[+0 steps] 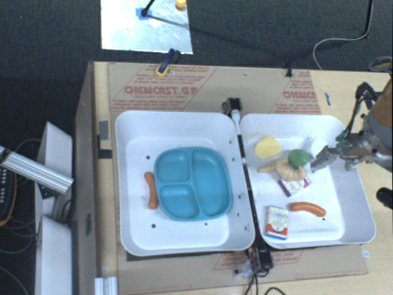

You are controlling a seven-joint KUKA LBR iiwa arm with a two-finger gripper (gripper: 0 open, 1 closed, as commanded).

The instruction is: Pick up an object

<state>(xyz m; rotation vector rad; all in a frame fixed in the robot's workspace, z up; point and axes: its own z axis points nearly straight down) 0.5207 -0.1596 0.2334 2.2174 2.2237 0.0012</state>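
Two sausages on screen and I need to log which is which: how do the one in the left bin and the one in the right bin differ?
The left-bin sausage lies nearly upright in the view, on the bin floor beside the blue tray. The right-bin sausage lies nearly crosswise, next to the small carton. The left-bin sausage sits far from the tool; the right-bin sausage lies nearer it. Both are orange-red, slightly curved and ungrasped.

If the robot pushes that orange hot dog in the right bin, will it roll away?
Probably. The hot dog looks round and smooth, so it may roll sideways on the flat bin floor. It looks like a small toy, likely light, and could slip from the gripper.
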